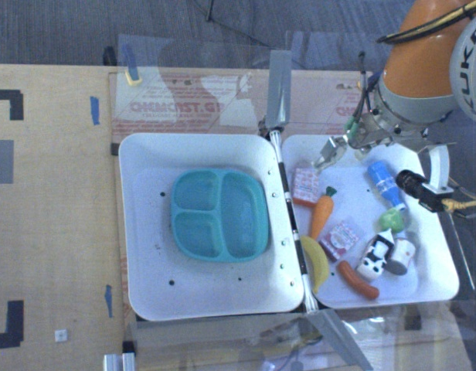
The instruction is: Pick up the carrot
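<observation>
Camera view: arm [427, 49] came in from upper right, orange band up top, wrist angled down-left over the right bin's [447, 280] back edge. Claw [331, 151] hung near the bin's top-left corner w/ fingers spread, nothing btwn them. Carrot [321, 214] lay in the same bin, below the claw and apart from it, tilted, green top up-right, just beside a pink pack [306, 185] and above a banana [316, 263].
</observation>
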### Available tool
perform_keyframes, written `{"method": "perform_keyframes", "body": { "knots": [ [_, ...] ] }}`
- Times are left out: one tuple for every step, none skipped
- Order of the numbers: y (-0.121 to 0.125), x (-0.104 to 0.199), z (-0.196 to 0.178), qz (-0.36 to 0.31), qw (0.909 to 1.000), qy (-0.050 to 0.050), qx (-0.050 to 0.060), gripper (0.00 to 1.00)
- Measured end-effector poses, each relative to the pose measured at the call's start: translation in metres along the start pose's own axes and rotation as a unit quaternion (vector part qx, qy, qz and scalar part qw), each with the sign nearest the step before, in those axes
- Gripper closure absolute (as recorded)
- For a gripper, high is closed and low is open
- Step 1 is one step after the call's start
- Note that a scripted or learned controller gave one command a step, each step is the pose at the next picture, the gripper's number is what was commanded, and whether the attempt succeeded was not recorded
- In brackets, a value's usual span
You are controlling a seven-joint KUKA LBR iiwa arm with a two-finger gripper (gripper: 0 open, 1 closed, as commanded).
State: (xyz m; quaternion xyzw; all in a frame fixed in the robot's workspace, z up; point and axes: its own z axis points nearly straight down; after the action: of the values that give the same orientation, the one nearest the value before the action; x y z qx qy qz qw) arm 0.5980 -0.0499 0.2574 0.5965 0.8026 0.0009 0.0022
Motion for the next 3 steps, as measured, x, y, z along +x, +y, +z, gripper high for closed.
{"method": "perform_keyframes", "body": {
  "knots": [
    [-0.042, 0.027, 0.072, -0.123, 0.9923, 0.001, 0.001, 0.0],
    [-0.071, -0.037, 0.126, -0.14, 0.9901, 0.001, 0.001, 0.0],
    [-0.01, -0.047, 0.163, -0.246, 0.9693, -0.002, -0.008, 0.0]
  ]
}}
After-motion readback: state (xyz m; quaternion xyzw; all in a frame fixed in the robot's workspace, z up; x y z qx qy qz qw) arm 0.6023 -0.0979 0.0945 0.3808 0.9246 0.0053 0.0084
